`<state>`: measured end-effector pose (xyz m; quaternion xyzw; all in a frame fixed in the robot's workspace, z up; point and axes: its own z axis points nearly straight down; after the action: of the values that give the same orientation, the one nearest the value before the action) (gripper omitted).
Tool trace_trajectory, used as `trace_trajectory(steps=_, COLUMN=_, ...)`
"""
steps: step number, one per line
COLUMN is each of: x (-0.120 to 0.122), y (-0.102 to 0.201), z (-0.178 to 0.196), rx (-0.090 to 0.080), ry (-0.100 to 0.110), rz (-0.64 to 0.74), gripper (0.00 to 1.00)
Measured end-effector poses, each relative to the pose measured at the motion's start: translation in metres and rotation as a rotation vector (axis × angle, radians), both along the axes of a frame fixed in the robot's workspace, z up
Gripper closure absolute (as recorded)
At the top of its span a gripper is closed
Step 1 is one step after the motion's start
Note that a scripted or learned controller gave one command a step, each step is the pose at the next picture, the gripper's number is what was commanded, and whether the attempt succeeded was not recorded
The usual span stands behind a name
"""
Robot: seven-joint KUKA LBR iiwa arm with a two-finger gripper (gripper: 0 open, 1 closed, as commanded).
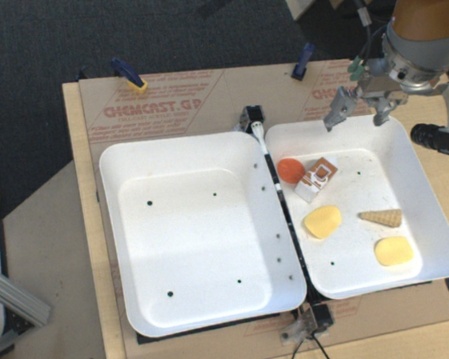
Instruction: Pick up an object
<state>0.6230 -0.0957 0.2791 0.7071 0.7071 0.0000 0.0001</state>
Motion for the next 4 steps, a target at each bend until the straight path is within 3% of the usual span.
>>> trace_trajectory(steps=1, x=0.035, y=-0.030, z=-0.133, rx=0.001, ry=0.011, rz=-0.002, gripper=0.00)
trace_trajectory(steps=2, x=0.045, y=0.047, z=-0.092, rx=0.000, ry=-0.006, rz=0.007, gripper=0.00)
trace_trajectory(steps=4, x=0.044, y=0.194, z=-0.010, rx=0.004, ry=-0.007, rz=0.009, gripper=0.00)
